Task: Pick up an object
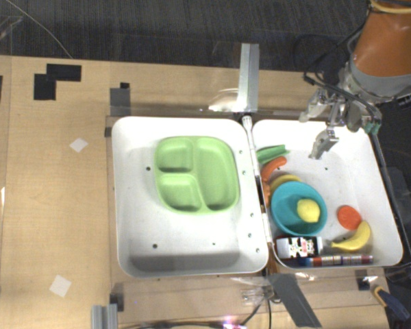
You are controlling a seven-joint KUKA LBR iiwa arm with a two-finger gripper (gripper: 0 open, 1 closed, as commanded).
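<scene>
- Banana (pixel 354 238): lies in the right bin (pixel 370 157), near its front wall; we judge it light, smooth, curved, best gripped across its middle.
- Gripper (pixel 324 144): hangs over the bin's bare back; whether its fingers are spread we cannot tell; nothing is seen held.
- Teal bowl (pixel 288 210) crowds the bin's left side.

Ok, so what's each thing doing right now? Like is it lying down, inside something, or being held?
Green divided tray: flat in the left bin, right way up.
Teal bowl: upright in the right bin.
Yellow ball: inside the bowl.
Banana: lying down, not held.
Gripper: above the right bin, holding nothing.
</scene>
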